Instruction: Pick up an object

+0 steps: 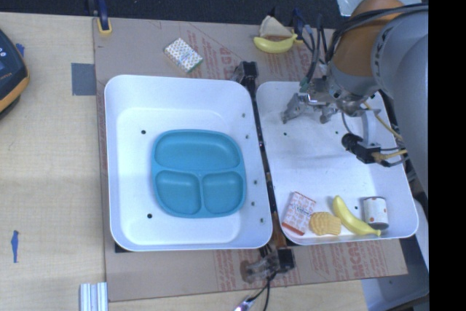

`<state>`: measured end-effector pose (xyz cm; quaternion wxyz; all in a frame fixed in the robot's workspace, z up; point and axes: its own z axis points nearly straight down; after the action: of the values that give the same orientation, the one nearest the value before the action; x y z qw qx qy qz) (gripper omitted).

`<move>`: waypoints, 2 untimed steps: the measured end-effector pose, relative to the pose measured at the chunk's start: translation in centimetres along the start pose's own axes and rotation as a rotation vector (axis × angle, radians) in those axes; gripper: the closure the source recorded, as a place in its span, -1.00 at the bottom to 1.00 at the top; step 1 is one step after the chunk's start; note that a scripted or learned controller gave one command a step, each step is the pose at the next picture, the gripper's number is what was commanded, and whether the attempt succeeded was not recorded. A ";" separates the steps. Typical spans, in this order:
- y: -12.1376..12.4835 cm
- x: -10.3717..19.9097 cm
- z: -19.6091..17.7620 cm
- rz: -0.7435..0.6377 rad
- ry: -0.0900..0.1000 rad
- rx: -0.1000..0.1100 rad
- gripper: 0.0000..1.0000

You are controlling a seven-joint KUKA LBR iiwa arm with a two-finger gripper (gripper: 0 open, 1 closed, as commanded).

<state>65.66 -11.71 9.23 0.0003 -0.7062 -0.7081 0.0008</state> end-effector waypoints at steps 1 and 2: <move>-2.6 0.8 -2.0 0.001 0.000 0.002 -1.00; -1.2 -0.4 -1.1 0.002 0.000 0.000 -1.00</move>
<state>64.41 -12.15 10.37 0.0004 -0.7068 -0.7075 0.0010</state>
